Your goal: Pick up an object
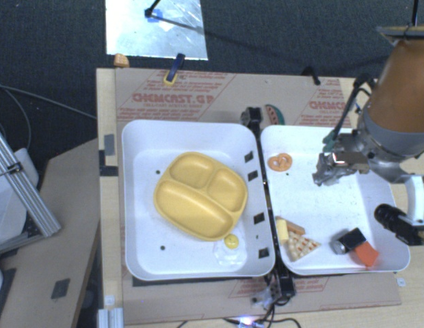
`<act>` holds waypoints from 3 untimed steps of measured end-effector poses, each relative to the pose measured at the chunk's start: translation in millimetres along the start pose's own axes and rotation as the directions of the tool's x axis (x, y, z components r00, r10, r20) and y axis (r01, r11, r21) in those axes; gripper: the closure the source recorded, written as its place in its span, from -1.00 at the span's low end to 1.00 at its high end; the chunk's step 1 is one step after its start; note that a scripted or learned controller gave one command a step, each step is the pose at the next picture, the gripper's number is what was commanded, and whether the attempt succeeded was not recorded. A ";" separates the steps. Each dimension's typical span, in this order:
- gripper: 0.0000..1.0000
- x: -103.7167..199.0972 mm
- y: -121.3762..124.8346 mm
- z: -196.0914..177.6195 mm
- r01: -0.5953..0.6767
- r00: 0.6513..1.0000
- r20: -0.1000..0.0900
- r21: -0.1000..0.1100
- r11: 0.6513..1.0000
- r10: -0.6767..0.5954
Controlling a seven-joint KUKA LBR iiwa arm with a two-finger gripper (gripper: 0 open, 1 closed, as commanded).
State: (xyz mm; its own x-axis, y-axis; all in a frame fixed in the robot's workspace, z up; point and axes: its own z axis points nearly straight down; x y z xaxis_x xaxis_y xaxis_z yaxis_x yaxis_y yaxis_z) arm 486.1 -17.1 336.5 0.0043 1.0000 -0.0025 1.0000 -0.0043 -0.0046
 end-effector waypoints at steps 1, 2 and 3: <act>1.00 -27.3 31.8 35.0 0.002 1.000 -0.001 -0.004 1.000 -0.002; 1.00 53.6 0.2 33.8 0.015 1.000 -0.006 -0.006 1.000 -0.015; 1.00 176.9 30.0 51.8 0.020 1.000 -0.007 -0.007 1.000 -0.021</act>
State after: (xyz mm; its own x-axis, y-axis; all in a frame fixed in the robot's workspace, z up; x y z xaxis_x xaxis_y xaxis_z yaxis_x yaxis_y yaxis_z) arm 516.6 159.5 284.1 -0.0162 0.9999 0.0048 0.9999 0.0162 0.0019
